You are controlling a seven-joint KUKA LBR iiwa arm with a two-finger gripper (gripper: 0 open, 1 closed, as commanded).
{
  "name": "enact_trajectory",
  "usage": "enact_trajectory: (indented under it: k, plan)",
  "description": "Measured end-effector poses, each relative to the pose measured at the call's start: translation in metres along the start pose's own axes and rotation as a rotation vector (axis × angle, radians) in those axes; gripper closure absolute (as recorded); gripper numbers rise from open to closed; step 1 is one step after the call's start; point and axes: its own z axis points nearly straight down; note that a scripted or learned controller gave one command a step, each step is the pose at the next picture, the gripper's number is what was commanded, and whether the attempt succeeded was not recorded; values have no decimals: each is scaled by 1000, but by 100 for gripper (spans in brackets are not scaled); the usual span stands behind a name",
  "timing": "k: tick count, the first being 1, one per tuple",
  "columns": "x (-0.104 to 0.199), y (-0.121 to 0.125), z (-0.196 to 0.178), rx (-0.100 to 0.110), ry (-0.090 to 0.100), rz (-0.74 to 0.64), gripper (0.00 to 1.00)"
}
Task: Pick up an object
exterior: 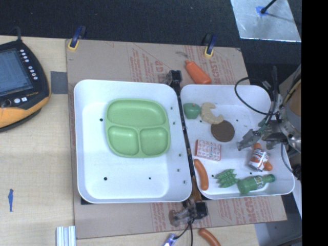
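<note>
The right bin (233, 94) holds several toy foods: a green pepper (191, 110), a beige croissant-like piece (210, 114), a brown round patty (222, 131), a red-and-white packet (208, 150), an orange sausage (201, 173), a green leafy piece (225, 178), a green bottle (254, 183) and a small red-and-white bottle (259, 158). My gripper (260, 139) hangs low at the bin's right side, just above the small bottle, its fingers spread open. Nothing sits between the fingers.
The left bin (89, 178) carries a green divided plate (137, 126). An orange carrot (197, 72) lies on the cardboard behind the bins, and another orange piece (210, 236) lies in front. A teach pendant (18, 83) rests at far left. Black cable (251, 99) loops over the right bin.
</note>
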Motion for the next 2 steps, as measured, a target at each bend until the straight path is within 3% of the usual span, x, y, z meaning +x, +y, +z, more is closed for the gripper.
enact_trajectory:
  k: [1,2]
  plan:
    - [-5,83,104,-6,-3,-1,0]
    - [38,103,104,-5,-3,-3,0]
